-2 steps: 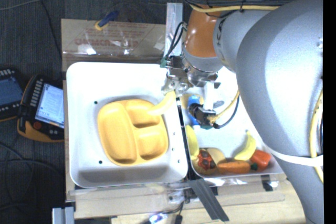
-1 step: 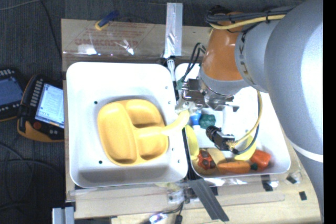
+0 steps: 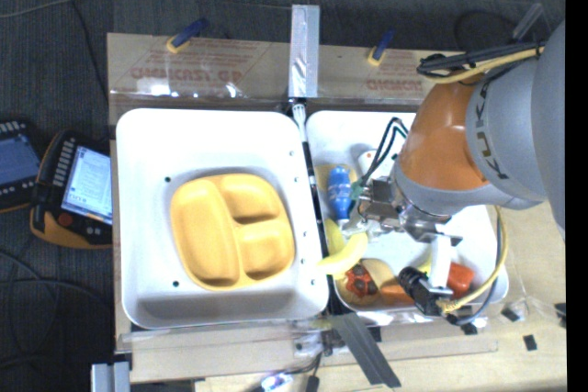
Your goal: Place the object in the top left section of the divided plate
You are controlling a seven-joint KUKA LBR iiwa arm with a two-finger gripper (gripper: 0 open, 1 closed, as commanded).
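- Left bin [image 3: 138, 197]: a shallow white tray holding the yellow three-section divided plate [image 3: 231, 228]. All three sections look bare; the top left section, at the plate's far left, has nothing in it.
- Right bin [image 3: 322, 128]: a second shallow white tray, touching the first along their shared wall. It holds a small blue bottle-like item [image 3: 339, 189], an orange and red cluster of toys [image 3: 372, 283] near its near edge, and a curved yellow banana-shaped object [image 3: 342, 251].
- Arm: the grey arm with the orange band [image 3: 441, 142] reaches in from the right and hangs over the right bin.
- Gripper [image 3: 367, 208]: it sits low over the right bin, just above the far end of the banana-shaped object. The wrist hides the tips, so I cannot tell how it is set or whether it has hold of anything.
- Task object: probably the banana-shaped piece, lying against the dividing wall, with its near end at the rim.
- Progress: by my judgement the task is at the pick-up stage. Lifting, carrying left over the wall and setting down in the far-left section are all left to do.
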